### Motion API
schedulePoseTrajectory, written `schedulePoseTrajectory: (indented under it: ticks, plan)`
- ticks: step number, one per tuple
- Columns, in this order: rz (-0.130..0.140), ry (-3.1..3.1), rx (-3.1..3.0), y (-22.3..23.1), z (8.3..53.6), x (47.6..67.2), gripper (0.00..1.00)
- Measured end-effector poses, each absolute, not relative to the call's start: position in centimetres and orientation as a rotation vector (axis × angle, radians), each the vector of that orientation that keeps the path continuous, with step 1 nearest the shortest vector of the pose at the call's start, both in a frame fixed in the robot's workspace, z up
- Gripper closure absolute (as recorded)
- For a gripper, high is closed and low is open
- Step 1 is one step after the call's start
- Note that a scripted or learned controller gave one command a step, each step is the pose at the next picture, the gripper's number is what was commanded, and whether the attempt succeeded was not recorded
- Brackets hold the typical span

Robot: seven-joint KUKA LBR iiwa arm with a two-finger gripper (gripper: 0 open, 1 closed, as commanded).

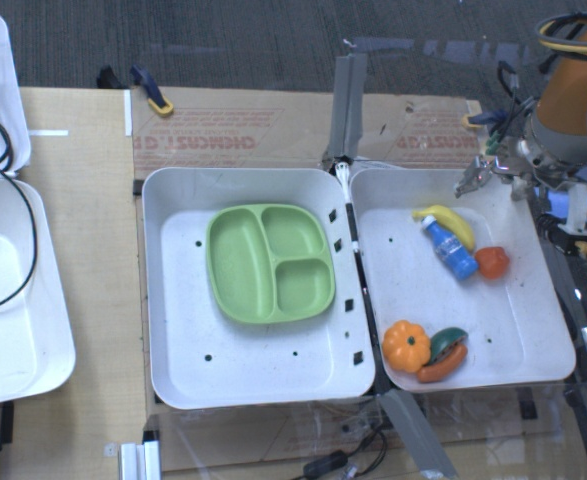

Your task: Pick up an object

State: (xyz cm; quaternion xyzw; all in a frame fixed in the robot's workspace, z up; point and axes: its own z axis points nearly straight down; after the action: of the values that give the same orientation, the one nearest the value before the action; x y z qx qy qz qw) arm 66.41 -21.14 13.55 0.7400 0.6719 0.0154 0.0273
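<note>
Near the right bin's [533, 373] far corner, a banana [451, 224] touches a blue bottle [450, 250]; pincer [476, 176] state unclear.

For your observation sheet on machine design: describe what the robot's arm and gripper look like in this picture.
The arm enters at the upper right: a rounded orange section with a yellow-edged ring above it and grey metal beneath. Dark cables loop around it, with blue parts alongside. The gripper is small, silvery metal, over the back edge of the right bin.

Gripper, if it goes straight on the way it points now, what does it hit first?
The gripper points leftward and down over the right bin's far rim. Probably bare bin floor near the banana first, though depth is unclear from this slant.
</note>
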Motion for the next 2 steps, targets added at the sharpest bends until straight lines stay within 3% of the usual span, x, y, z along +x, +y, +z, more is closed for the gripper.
schedulePoseTrajectory:
  ticks: [1,2]
  plan:
    - [0.051,2.063,2.295,-20.9,13.5,66.6,0.00]
    - [0.015,2.091,2.330,-20.5,10.9,65.4,0.00]
